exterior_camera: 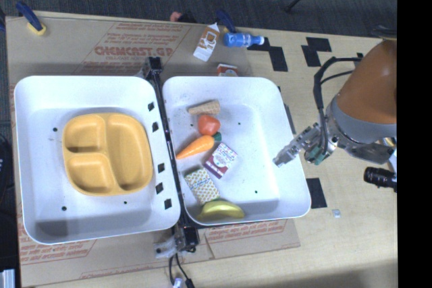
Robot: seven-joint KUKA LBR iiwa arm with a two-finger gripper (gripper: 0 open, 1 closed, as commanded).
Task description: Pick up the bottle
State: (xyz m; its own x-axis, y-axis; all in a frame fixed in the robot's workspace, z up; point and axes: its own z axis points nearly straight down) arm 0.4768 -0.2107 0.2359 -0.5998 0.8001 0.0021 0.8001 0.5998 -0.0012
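The bottle (237, 40) is small and blue with a pale cap end. It lies on its side on the bench behind the right bin (266, 94), outside both bins. My gripper (291, 150) hangs over the right rim of the right bin, far in front of the bottle and to its right. It points left and down toward the bin floor. Nothing shows in it.
The right bin holds a wafer (204, 107), a red fruit (208, 124), a carrot (196, 146), a small carton (221, 160), a checkered pack (201, 184) and a yellow-green fruit (221, 210). A yellow divided plate (108, 152) lies in the left bin. A white carton (206, 42) lies left of the bottle.
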